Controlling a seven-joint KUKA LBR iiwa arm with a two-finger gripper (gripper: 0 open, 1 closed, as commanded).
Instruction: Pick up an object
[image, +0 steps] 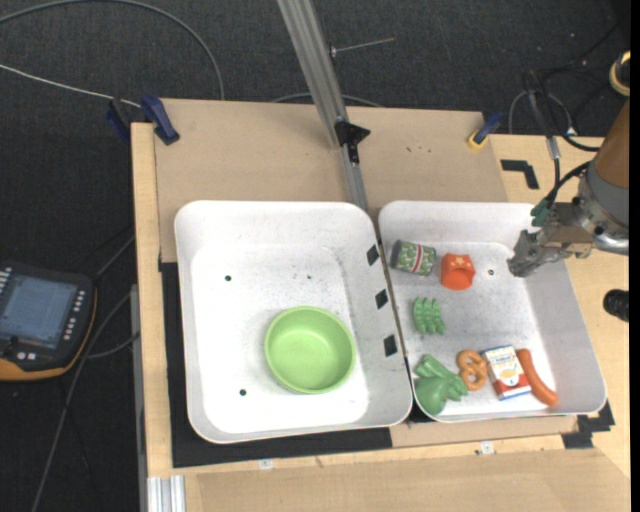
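Because the toys all sit loose in the right bin on the desk, the end effector hangs over its far right side, near the orange block, perhaps to choose one, its grip state impossible to tell.

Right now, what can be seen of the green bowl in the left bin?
The green bowl is round, light lime green, smooth and plastic-looking, with a slightly paler rim around a shallow hollow. It sits upright, mouth up, with nothing visible inside. It rests on the floor of the left bin, toward the near right part, apart from the walls. Nothing else touches it; the gripper is over the right bin, well away from it.
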